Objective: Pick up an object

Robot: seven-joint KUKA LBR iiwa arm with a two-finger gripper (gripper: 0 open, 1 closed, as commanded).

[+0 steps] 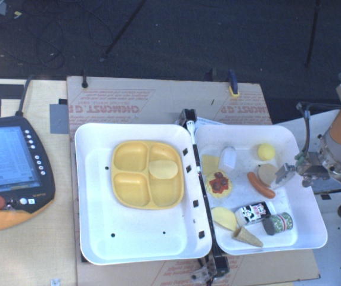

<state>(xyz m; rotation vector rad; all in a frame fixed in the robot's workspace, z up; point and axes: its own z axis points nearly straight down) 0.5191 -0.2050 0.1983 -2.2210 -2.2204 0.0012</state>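
Partly cut off: arm at rt edge | pincer (290, 173) over rt bin (304, 231) rim | grip state unclear

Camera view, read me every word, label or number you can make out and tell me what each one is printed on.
"CHEMCAST GP", upside down in red, on the brown cardboard sheet under the bins; a smaller red line beneath it is too blurred to read.
Black-and-white small carton in the right bin: printed pattern, unreadable.
Green-labelled small can: label too small to read.
Grey control pendant screen: text lines too blurred to read.
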